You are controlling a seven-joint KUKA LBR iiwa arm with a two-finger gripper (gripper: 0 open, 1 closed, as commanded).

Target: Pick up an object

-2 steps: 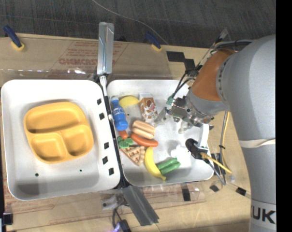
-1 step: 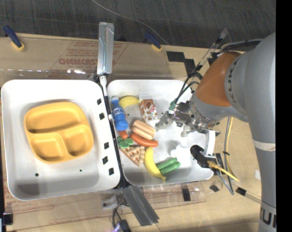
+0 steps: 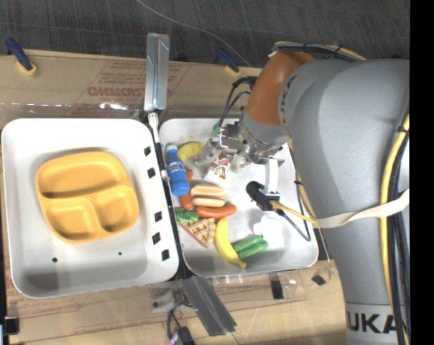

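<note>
Nearest in the right bin [image 3: 303, 254] lie a banana [image 3: 223, 241] and green pea pods [image 3: 250, 246], then a pizza slice [image 3: 200, 231], a hot dog [image 3: 208, 192] and a blue bottle [image 3: 176, 171] along the left wall. Farther back, the gripper [image 3: 228, 149] hangs low over the bin's far end, near a small packet [image 3: 220, 168]; whether it is spread or pinching cannot be told. The left bin [image 3: 23, 264] holds a yellow tray [image 3: 84, 194]. This looks like the reaching step; next it must close firmly on one item and lift.
</note>
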